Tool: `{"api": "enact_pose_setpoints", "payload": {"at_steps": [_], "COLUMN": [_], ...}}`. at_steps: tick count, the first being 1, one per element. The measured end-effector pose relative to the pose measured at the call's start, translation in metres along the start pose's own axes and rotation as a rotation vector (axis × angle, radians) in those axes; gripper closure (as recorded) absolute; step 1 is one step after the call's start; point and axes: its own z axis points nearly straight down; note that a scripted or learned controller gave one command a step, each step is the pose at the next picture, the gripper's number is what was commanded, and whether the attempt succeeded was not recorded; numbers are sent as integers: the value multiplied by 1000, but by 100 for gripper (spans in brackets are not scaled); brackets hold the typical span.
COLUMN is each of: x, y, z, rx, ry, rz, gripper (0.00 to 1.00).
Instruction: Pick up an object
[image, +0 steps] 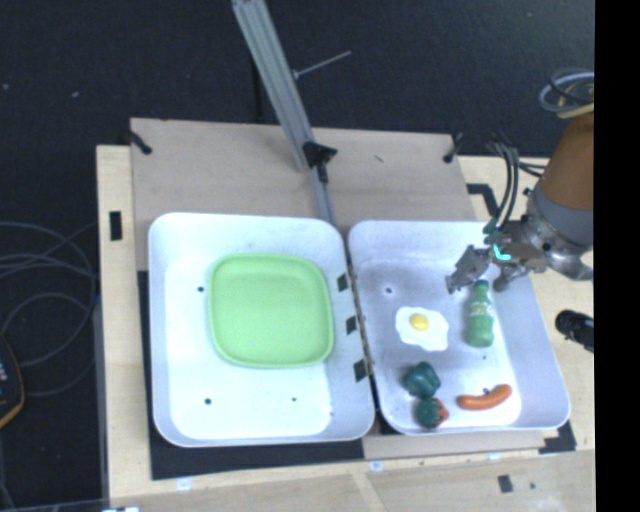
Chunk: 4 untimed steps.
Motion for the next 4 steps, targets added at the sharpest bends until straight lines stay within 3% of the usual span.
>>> {"api": "enact_pose_setpoints", "payload": {"at_steps": [1,4], "x": [0,-2], "y": [0,-18], "z": [0,151], "rx": [0,4], "ry": [0,0], "rz": [0,1], "gripper": [0,0]}}
